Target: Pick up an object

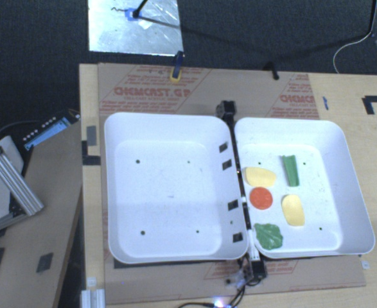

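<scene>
The right bin point(342, 153) holds several small objects on its floor. A green bar point(291, 170) lies upright near the middle. To its left lies a pale yellow piece point(260, 176), and just below that a red-orange disc point(261, 199). A second yellow piece point(293, 210) lies to the disc's right. A dark green lump point(268, 235) sits by the bin's front left corner.
The left bin point(121, 172) stands beside the right one, joined by a dark clip strip point(234, 185). Both rest on a cardboard sheet point(156, 88). A silver plate point(133, 18) lies at the back, and a metal frame point(8, 178) stands at left.
</scene>
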Controlling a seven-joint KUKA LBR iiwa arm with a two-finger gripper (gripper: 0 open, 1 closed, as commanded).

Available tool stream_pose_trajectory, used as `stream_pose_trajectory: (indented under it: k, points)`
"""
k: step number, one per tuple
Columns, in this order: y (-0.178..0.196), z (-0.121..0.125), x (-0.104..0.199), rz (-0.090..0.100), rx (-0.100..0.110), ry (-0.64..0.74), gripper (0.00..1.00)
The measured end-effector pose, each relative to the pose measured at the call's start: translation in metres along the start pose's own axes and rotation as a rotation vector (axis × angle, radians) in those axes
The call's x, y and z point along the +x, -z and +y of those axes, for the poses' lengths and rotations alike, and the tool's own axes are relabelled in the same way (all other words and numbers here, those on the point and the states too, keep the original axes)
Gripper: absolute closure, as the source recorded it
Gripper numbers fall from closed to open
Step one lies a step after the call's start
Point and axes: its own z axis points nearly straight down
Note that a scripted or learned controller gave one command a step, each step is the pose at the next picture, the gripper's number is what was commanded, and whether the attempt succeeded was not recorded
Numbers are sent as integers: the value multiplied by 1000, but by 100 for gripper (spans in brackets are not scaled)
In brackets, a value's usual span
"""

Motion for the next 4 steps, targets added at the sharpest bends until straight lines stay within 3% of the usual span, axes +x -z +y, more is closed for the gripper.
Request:
stream_pose_trajectory:
  k: [1, 2, 4]
  points:
    - [42, 1, 11, 0, -7, 8, 100]
    - [40, -6, -22, 0, -5, 3, 100]
    - [9, 1, -10, 1, -4, 8, 100]
